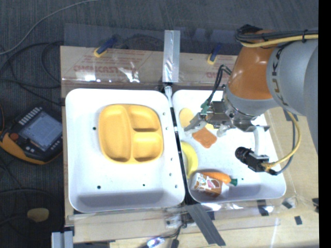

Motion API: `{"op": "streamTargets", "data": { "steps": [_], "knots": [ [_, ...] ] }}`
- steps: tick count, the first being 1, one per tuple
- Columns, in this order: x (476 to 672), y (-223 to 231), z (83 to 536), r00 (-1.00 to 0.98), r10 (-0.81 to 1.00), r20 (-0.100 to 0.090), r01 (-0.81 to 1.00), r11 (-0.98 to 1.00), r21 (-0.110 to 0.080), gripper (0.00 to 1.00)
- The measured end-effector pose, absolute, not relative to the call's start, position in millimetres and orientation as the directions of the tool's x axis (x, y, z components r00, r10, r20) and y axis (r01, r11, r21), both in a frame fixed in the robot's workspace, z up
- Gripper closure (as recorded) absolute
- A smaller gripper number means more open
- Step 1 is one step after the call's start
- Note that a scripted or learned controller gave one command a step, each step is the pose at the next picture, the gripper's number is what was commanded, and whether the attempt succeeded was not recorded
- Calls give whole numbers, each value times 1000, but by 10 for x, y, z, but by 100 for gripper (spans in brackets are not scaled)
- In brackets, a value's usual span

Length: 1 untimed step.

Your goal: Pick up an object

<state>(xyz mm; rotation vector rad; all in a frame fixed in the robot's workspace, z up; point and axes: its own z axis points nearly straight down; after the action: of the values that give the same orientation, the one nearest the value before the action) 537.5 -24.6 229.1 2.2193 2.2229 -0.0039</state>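
Arm enters from the right over the right bin (269, 187). Gripper (208, 126) low in that bin's far-left part, fingers (195, 123) spread apart, nothing between them. Orange flat piece (205, 138) lies just beneath and near the fingertips. Yellow banana-like item (190, 156) along the bin's left wall. Packet with carrot (212, 183) at the near edge. Left bin (83, 185) holds a yellow divided tray (130, 132).
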Motion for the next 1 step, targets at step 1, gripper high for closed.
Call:
{"op": "streamTargets", "data": {
  "steps": [1],
  "knots": [
    [5789, -1145, 1453, 174, 985, -3, 985, -174, -2, 0]
  ]
}}
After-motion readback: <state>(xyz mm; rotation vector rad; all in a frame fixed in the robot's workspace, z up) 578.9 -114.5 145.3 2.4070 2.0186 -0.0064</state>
